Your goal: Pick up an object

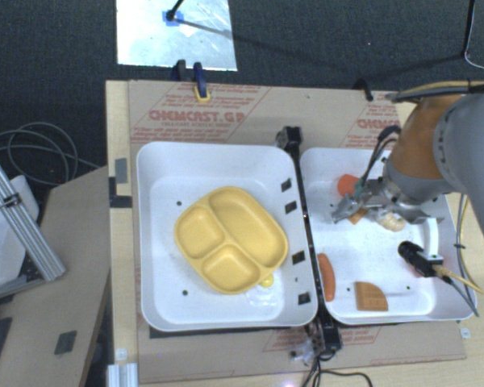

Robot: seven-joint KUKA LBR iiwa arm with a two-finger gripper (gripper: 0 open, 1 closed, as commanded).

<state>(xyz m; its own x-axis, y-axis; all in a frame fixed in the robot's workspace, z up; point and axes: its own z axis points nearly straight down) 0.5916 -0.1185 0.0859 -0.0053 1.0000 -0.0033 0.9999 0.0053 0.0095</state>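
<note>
A: Where's the gripper at?

B: Down in the right bin, far-left part, not far from the wall btwn the two bins. The arm comes in from the right and hangs over that bin's far-right corner.

A: Open or closed?

B: Can't tell. The tip is small and blurry from this angle, so there's no saying if it's open, closed or gripping anything.

A: OK, what's there to pick up?

B: Three things in the right bin. A red-orange lump sits just beside the gripper on its far side, very close, but whether they're touching can't be made out. An orange stick lies nearer, along the left wall, running near to far. A brown wedge lies flat just right of the stick, by the near wall. The stick and wedge are close to each other but apart, and both are well clear of the gripper.

A: And the left bin?

B: One yellow plate w/ three compartments, roughly in the middle, turned at an angle to the bin walls. It lies flat, well apart from the gripper.

A: What are the bins on?

B: A brown board w/ red print, showing past the bins' far edges.
</note>
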